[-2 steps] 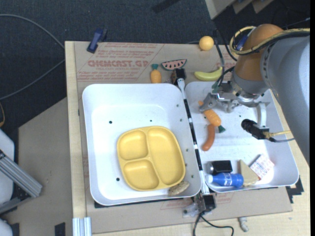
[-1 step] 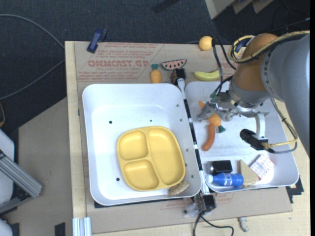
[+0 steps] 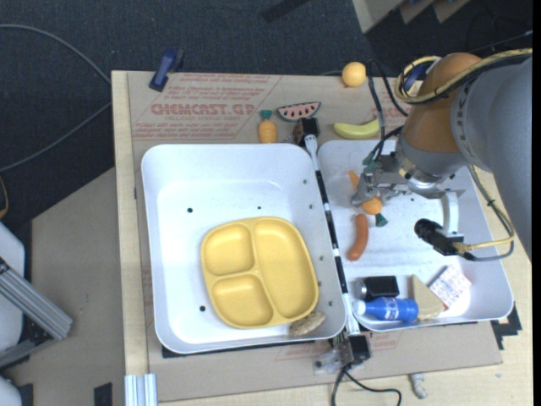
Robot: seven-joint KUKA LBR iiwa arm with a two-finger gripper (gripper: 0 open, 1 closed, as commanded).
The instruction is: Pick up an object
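Camera view: gripper (image 3: 373,191) hovering low in right bin (image 3: 499,290), finger state impossible to tell (wrist blocking). Small carrot (image 3: 372,205) lying just beneath, sausage (image 3: 359,237) near. Risking: small rounded carrot slipping, closing on nothing

1. Dark blue-grey carpet floor (image 3: 101,15) around bench.
2. Tan board bench top (image 3: 203,100), red print.
3. Thin cable (image 3: 63,45) across floor, upper left.
4. Aluminium rail (image 3: 34,299), lower left.
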